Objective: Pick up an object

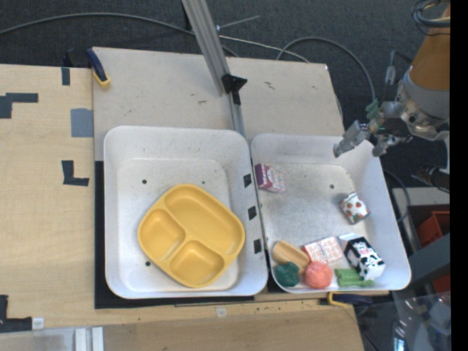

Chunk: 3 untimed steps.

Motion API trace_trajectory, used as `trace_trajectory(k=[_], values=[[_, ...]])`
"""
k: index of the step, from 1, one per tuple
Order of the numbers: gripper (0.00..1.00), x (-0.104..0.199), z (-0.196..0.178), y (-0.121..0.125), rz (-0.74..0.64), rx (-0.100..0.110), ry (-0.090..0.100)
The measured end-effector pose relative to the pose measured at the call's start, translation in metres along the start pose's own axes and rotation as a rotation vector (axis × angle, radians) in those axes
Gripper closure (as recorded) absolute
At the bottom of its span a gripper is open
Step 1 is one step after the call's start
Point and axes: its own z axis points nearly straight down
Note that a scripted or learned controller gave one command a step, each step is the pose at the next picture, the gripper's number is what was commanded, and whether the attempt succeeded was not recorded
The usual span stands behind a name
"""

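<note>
Metal strut [207,39]: it rises from the back of the table [168,86] toward the lens, so it lies nearest the camera; it stands well clear of the arm's reach.
Gripper [362,146]: it hangs over the far right rim of the right bin [307,148], jaws spread with nothing between them.
Nearest target: the spotted white piece [354,208] lies alone by the right wall, just below the gripper.
Risk at that target: it sits close to the wall, so one descending jaw may land on the rim or the wall and stop short, or nudge the piece aside.
Pink carton [270,178]: it lies alone near the left wall of the same bin, with open floor around it; this looks the easier pick, though it is small and may tip or slide as the jaws close.
Front cluster: the tan roll [290,253], green lump [287,273], red ball [317,275], pink packet [324,249] and black-and-white carton [364,257] crowd together along the near wall.
Risk in the cluster: the things touch or nearly touch, so the jaws may straddle two, push one away, or close on an edge and lose it on lifting; the ball would likely roll.
Left bin [117,196]: it holds a yellow divided plate [191,234], flat and wide, probably too broad to pinch except at its rim.
Task state: no object is picked up yet.
</note>
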Motion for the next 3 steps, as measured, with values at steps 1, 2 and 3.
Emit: trace_trajectory(k=[1, 2, 3], values=[[0.00, 0.000, 0.000, 0.000, -0.001, 0.000, 0.000], [0.00, 0.004, 0.044, -0.001, 0.000, 0.005, -0.001], [0.00, 0.008, 0.094, 0.007, -0.001, 0.006, -0.001]])
